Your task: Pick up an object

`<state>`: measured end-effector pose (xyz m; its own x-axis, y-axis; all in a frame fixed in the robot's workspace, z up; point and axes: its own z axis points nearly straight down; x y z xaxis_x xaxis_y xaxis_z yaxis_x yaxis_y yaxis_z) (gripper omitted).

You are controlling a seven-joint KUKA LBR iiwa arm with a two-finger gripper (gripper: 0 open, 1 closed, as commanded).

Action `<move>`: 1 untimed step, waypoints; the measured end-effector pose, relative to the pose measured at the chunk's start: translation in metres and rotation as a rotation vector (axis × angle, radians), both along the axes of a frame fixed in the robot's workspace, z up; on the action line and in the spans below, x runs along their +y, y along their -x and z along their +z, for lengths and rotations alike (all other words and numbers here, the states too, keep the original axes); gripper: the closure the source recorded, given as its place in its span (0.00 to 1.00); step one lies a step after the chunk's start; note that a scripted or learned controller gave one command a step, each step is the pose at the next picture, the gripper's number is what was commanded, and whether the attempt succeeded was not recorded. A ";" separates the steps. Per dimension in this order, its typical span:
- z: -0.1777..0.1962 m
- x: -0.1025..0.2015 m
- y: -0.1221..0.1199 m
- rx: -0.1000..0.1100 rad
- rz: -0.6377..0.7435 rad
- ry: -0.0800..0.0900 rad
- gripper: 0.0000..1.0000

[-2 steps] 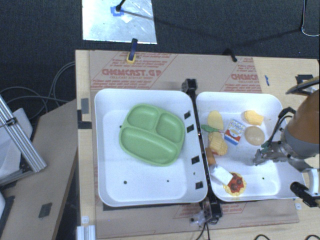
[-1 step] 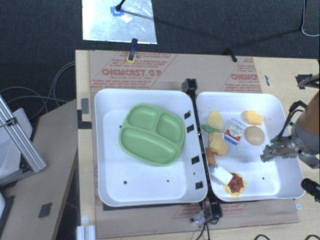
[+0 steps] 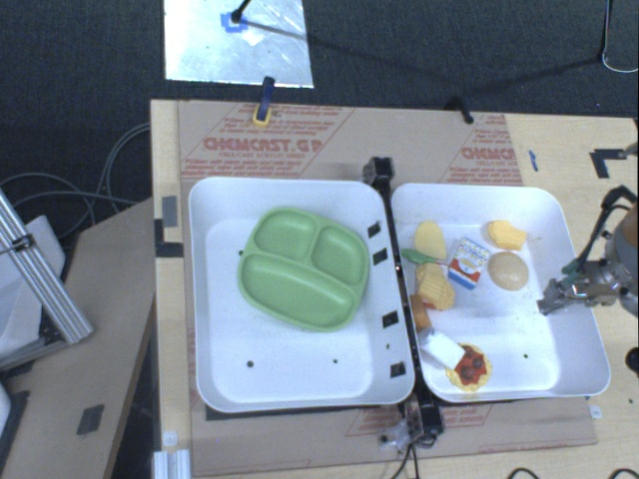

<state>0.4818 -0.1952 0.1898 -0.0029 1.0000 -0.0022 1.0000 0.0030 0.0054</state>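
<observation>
Over the right bin's (image 3: 559, 267) right rim hangs the end effector (image 3: 564, 292), low and holding nothing; how wide it stands I cannot tell. Well apart from it, toward that bin's left side, lie small toy foods: a yellow piece (image 3: 430, 239), a small carton (image 3: 466, 263), a beige round piece (image 3: 508, 269), another yellow piece (image 3: 506, 235) and a pizza slice (image 3: 468, 365). A green divided plate (image 3: 304, 268) sits in the left bin (image 3: 215, 367) on the worktop (image 3: 329, 138).

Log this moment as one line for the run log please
stage: approach | gripper: over right bin right edge, holding nothing seen | toy food: in right bin | green plate: in left bin
</observation>
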 end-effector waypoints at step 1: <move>0.037 -0.001 -0.002 -0.001 0.001 0.000 1.00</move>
